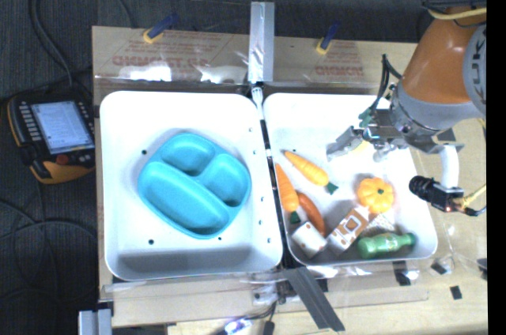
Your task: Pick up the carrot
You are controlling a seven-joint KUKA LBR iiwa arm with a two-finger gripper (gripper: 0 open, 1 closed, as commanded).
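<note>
Over the right-hand white bin (348, 108) the claw (357, 142) is hanging, its two fingers spread apart and pinching nothing. Just below and to the left of it, the carrot (307, 168) is lying at a slant on the bin floor, apart from the fingers. Farther left of the claw, two more orange carrot-like pieces (286, 187) are resting against the bin wall. Below the claw, a small pumpkin (375, 193) is sitting. Well to the left, a blue divided tray (194, 182) is lying in the other bin.
</note>
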